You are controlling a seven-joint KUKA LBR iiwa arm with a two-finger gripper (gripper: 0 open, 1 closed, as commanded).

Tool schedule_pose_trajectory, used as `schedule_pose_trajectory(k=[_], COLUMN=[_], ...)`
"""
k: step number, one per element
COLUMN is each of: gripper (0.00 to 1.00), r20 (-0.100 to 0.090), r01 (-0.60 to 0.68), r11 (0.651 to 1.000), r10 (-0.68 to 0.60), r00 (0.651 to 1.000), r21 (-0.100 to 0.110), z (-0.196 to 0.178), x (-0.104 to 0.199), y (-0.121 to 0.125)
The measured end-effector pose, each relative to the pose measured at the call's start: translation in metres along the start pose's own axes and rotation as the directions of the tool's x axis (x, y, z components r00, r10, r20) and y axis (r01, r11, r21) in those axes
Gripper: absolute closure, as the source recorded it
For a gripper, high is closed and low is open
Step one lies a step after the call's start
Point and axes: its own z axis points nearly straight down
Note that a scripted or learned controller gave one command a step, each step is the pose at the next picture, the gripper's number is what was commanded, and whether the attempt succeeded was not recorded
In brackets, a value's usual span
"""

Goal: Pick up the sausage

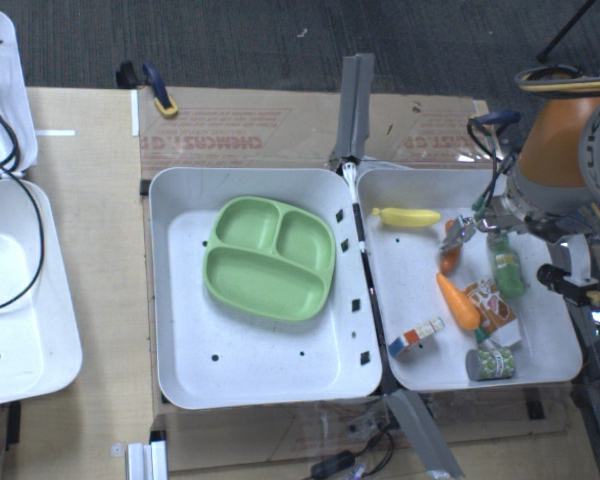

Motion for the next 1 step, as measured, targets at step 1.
schedule_pose_trajectory(k=[1], gripper=[1.0], r20=[0.0], r01=[-0.006], r11=[1.0], r10=[0.006], r00=[1.0], r21=[-0.002], z=[-0.0095], x=[-0.0018], y=[-0.0002])
